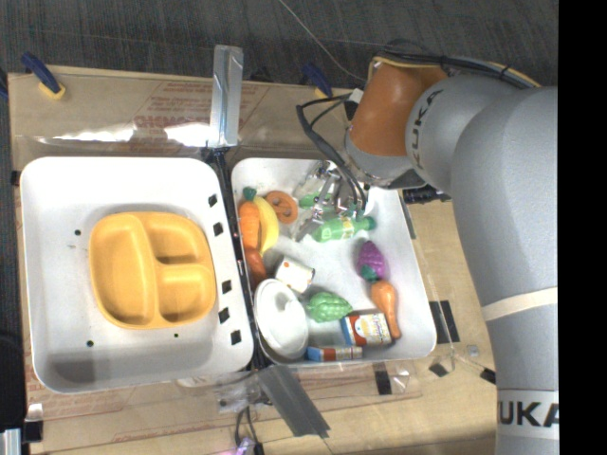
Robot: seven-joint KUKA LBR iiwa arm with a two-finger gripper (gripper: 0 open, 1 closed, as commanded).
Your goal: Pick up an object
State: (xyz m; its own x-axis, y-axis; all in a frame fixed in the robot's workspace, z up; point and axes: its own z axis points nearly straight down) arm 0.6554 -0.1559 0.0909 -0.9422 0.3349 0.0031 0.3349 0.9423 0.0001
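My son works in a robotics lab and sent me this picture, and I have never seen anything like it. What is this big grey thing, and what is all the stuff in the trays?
The big grey thing is a robot arm with an orange band, reaching in from the right. One camera looks down on the bench from above. Its gripper, a two-finger metal claw, is low in the right bin, close to a green toy. That bin is full of toy food: a carrot, a purple piece, a banana, a white cup, a small bottle. The left bin holds a yellow divided tray. I cannot tell whether anything is gripped.
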